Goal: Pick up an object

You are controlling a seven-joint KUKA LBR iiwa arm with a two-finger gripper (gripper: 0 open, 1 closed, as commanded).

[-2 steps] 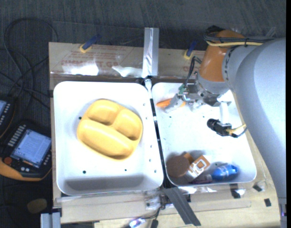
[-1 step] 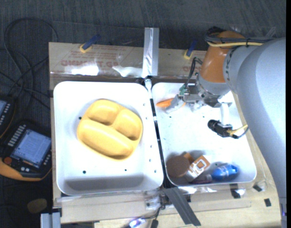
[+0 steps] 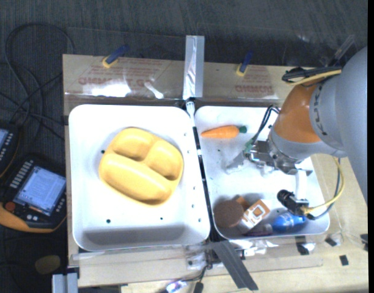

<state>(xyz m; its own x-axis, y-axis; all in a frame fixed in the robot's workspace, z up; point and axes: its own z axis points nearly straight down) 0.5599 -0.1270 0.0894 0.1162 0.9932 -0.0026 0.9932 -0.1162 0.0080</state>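
My gripper (image 3: 243, 160) hangs low in the right bin (image 3: 318, 182), near its middle, below the wrist's orange band. An orange carrot (image 3: 220, 132) lies just beyond it at the bin's far left. Toward the near edge sit a brown round object (image 3: 228, 212), a small orange-and-white box (image 3: 256, 212) and a blue object (image 3: 289, 221) on something purple. Nothing shows in the gripper. A large yellow bread-shaped object (image 3: 142, 163) lies in the left bin (image 3: 89, 224).
The grey arm covers the right bin's far right corner. A black cable end (image 3: 289, 198) dangles over the bin near the blue object. A metal divider (image 3: 199, 163) runs between the bins. Handheld controllers lie on the floor at left.
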